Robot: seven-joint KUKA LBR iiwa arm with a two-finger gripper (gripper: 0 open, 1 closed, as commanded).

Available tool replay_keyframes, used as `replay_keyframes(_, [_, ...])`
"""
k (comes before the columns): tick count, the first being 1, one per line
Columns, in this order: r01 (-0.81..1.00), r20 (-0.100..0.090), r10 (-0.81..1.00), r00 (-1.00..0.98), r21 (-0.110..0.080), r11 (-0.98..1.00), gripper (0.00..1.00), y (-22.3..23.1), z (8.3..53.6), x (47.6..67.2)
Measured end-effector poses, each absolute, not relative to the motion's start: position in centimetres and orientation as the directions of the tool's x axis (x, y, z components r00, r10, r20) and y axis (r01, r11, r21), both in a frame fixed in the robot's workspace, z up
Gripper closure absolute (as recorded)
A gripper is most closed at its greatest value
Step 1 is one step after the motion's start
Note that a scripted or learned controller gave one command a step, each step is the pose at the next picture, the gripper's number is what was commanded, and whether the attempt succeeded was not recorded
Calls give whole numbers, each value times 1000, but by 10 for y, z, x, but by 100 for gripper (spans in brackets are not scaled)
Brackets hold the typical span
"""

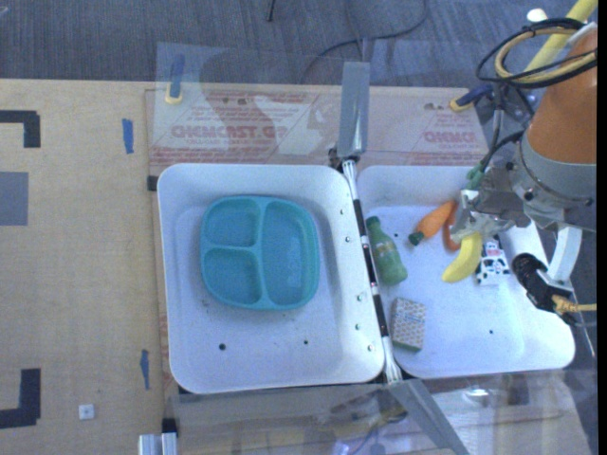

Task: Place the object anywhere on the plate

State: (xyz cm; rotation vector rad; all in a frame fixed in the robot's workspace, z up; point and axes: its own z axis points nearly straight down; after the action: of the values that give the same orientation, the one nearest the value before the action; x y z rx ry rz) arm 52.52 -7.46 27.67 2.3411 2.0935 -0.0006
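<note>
**benchwatcher:** Camera view from above. The gripper (471, 224) hangs over the right bin (531, 349), arm coming in from the right, grey with that orange band. Honestly I can't tell how wide it's open or whether it has anything; the wrist body covers that part.

**slotcar_dan:** What's sitting around it?

**benchwatcher:** Just under and beside the tool there's a yellow banana (462, 260), curved, lying flat on the bin floor. Up-left of the tool is an orange carrot (432, 223) with a dark green tip, lying at a slant. Just right of the banana, a small white toy with black patches (491, 267). Further left of the tool, against the divider, a green bottle (384, 251) on its side. Below-left of it, a little tan checkered block (409, 322).

**slotcar_dan:** And the plate?

**benchwatcher:** Well apart to the tool's left, in the left bin (190, 349). The plate (259, 252) is teal, rounded-square, three compartments: two on its left, one large on its right. It lies flat near the middle of that bin.

**slotcar_dan:** Surroundings?

**benchwatcher:** Both white bins sit side by side on a tan cardboard-looking bench (76, 273) with black squares and bits of blue tape. Behind it, grey carpet with dark cables. Yellow and black hoses loop above the arm.
</note>
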Motion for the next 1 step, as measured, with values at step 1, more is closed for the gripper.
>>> replay_keyframes(1, [994,0,994,108,-1,-108,100,-40,184,544])
